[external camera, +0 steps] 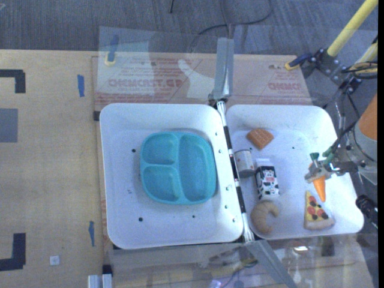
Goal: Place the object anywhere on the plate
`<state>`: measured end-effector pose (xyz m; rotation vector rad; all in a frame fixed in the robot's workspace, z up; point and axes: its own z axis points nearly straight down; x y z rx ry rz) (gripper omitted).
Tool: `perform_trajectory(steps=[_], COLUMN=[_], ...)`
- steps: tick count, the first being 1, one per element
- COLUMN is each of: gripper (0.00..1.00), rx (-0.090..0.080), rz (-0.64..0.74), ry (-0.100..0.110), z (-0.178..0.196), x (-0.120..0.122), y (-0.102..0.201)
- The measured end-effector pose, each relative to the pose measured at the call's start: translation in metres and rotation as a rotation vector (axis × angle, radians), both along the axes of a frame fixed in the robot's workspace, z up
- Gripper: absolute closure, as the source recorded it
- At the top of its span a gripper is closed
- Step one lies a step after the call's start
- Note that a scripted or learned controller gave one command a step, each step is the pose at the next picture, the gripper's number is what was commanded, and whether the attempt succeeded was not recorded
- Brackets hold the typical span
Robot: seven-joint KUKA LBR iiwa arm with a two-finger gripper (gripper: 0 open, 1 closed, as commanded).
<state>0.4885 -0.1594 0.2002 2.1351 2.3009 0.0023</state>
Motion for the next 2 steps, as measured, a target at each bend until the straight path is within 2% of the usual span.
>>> perform_trajectory(steps=[1,2], gripper=[1.00,1.00], rx=[-0.001,-0.001], rz=[0.184,0.271], ry=[0.000,0.001], z=[0.026,0.068], x=[0.039,0.094], y=[0.048,0.134])
